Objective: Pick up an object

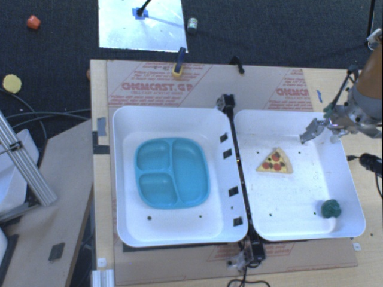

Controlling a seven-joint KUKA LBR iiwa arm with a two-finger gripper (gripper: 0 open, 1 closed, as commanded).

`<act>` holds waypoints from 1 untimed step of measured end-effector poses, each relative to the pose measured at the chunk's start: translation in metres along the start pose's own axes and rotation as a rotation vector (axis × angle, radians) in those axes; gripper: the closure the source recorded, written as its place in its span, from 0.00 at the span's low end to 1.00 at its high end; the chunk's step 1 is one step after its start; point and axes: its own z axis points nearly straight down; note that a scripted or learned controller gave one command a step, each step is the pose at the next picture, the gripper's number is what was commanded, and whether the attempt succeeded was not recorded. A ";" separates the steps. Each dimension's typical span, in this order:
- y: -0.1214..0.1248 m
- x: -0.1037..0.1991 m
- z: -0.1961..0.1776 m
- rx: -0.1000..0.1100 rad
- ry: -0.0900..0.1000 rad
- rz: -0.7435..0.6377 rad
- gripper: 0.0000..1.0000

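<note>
Right bin (335, 226), near corner: one small dark green ball (330, 208), fuzzy or knobbly by its look, lying close to the front rim and well apart from everything else. Judged light and somewhat soft, likely to give a little under pressure; being round, it may roll if nudged, so the hold should come straight down over its middle with the fingers closing across its widest part. Same bin, middle: one toy pizza slice (275, 162), tan crust with red and dark toppings, lying flat on the bin floor with its point toward the far side. Judged light, stiff and thin, probably smooth plastic; lying so flat, it offers little to pinch, and the best purchase would be across the narrow width near the point or over the thicker crust edge, with a risk of it sliding away. Left bin (119, 160): one blue divided plate (172, 173), three compartments, resting flat in the centre; judged rigid, light and broad, to be taken by its rim only. Far right, above the far edge of the right bin: the gripper (311, 132), held clear of both objects, nearest to the pizza slice but not touching it; its fingers appear slightly apart and hold nothing. No object is lifted yet. Beyond the surface (269, 79), on the dark floor: a shiny metal sheet (140, 17).
</note>
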 end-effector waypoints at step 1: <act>0.007 0.013 0.109 0.000 0.003 -0.002 0.00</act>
